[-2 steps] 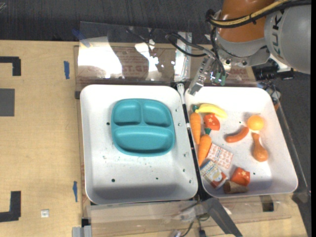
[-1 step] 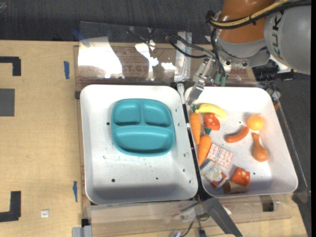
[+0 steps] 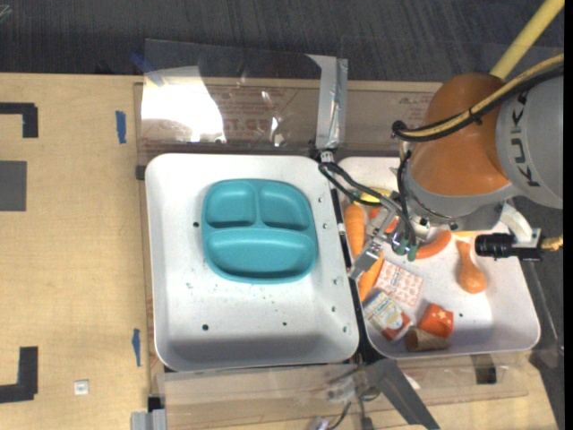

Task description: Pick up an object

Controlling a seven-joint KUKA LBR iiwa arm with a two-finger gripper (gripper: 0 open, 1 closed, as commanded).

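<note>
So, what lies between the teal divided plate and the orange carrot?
In the camera view, bare white floor of the left bin beside the teal plate, then the two bins' touching rims with black cables over them, then the carrot.

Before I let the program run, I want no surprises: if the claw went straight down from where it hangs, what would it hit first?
Probably the small printed packet beside the carrot in the right bin; depth is unclear.

Bench (image 3: 63, 267): pale wood sheet, marked with black tape corners (image 3: 25, 119) and short blue tape strips (image 3: 121, 125). Floor (image 3: 224, 7): dark grey carpet, seen along the top. Clear plastic sheet (image 3: 233, 106): laid over brown cardboard behind the bins, glare caught at its left; fastened with grey tape (image 3: 330, 101).
</note>
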